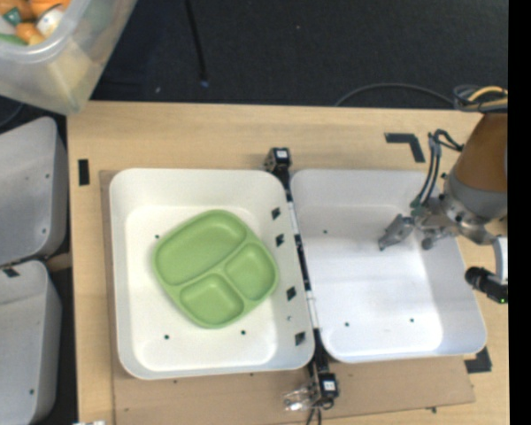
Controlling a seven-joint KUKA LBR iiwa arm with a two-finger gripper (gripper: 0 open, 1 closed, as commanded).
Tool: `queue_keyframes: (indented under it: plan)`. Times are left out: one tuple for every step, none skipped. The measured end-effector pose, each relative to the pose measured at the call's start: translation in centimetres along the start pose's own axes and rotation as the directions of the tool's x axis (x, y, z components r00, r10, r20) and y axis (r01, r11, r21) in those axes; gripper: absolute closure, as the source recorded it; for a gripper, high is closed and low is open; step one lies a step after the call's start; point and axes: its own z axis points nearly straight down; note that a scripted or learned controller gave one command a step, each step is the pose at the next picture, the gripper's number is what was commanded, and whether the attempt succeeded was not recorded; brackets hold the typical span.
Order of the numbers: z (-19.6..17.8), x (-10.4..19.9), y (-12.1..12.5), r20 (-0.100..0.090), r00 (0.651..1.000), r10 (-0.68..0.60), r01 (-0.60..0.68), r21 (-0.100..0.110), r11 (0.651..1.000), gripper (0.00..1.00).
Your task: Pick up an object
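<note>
A green divided plate (215, 267) with three compartments lies flat in the left white bin (133, 343). My gripper (411, 236) hangs over the upper right part of the right white bin (372, 335), far to the right of the plate. Its two grey fingers (393, 235) are spread apart, so it stands open, and nothing shows between them. The arm's orange band (488, 153) rises above the wrist at the right edge.
A black hinge strip (294, 255) separates the two bins. A clear tub of colourful objects (44, 25) sits at the top left, off the bench. Grey trays (18, 202) lie to the left of the bench. Black cables (380, 91) run behind the bench.
</note>
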Motion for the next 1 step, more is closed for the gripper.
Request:
queue_keyframes:
  plan:
    - [-1.42, -0.17, 0.17, 0.002, 1.000, 0.002, -0.002, -0.007, 1.000, 1.00]
